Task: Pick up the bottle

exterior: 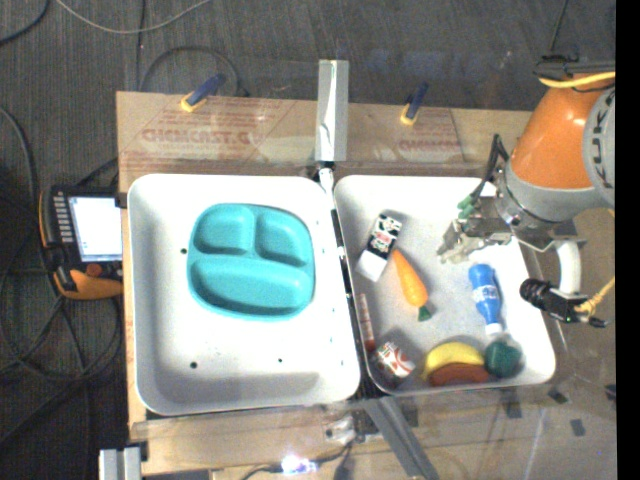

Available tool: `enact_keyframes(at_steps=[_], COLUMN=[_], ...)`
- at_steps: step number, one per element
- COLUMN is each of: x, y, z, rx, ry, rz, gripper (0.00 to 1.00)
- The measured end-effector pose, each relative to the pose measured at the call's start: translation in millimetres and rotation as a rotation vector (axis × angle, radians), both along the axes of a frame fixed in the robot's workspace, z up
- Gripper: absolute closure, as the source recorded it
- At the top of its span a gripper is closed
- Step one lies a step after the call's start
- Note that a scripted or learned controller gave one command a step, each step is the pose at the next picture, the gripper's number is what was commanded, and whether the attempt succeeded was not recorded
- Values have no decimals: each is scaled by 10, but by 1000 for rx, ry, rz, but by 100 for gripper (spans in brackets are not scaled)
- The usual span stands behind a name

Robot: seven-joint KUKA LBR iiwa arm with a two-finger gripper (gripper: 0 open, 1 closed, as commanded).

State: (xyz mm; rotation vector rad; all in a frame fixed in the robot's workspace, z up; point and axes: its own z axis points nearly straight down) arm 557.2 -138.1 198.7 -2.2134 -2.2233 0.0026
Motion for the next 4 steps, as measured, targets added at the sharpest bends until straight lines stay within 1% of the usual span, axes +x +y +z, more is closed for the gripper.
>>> enact_keyframes(at_steps=[1,2,3,4], x=[-56,-54,90,-64], y=[-205,-201,-218,-690], z=[-387,-386,-339,-938], rx=[-3,-2,-4,-1], ry=[0,-1,-2,-3], rz=[-61,-61,85,26], gripper=[100,0,0,0])
